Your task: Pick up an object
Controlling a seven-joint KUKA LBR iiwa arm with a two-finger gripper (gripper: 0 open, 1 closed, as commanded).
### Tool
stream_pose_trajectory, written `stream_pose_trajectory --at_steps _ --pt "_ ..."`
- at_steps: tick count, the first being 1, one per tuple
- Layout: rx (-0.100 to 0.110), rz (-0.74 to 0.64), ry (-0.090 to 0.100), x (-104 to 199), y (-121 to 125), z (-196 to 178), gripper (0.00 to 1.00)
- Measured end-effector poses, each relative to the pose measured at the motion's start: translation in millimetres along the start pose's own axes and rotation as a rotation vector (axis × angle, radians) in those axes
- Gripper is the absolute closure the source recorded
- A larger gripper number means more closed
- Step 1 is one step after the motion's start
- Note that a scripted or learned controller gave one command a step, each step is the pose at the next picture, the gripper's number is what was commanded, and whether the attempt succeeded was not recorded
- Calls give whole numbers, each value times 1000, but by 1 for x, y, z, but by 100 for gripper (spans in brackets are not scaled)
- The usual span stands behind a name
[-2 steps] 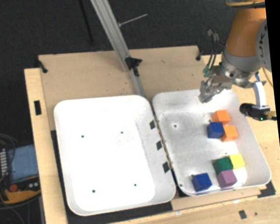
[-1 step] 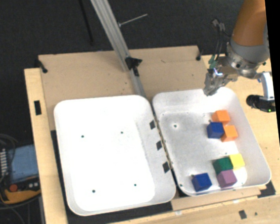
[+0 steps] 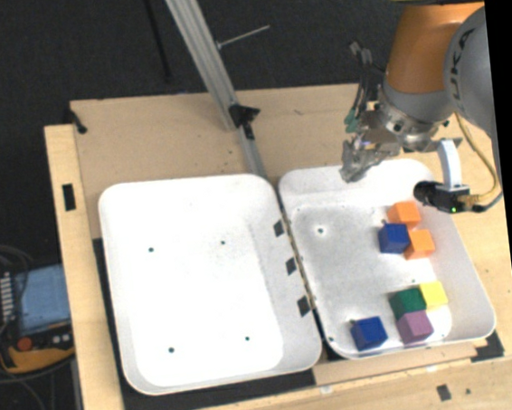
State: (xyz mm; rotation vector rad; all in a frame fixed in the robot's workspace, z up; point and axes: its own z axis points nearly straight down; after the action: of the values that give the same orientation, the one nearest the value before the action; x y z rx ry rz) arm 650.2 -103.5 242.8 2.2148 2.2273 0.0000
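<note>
The claw (image 3: 358, 163) hangs over the back rim of the right bin (image 3: 335, 264) — I cannot tell how far it is open, and nothing shows in its grip. The nearest blocks, an orange block (image 3: 405, 213) touching a blue block (image 3: 393, 238), lie forward and to the arm's side — bare floor beside them leaves room.

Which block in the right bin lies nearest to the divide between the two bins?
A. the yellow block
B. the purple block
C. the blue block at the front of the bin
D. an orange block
C. The blue block at the front of the right bin sits closest to the divide, while the purple block, yellow block and orange blocks lie further right.
</note>
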Motion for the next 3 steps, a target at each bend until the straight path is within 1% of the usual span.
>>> stream_pose_trajectory --at_steps 1,2,3 --pt "0 -1 2 44 2 -5 100" --pt "1 0 1 87 -3 1 100" --pt "3 -1 1 140 -3 12 100"
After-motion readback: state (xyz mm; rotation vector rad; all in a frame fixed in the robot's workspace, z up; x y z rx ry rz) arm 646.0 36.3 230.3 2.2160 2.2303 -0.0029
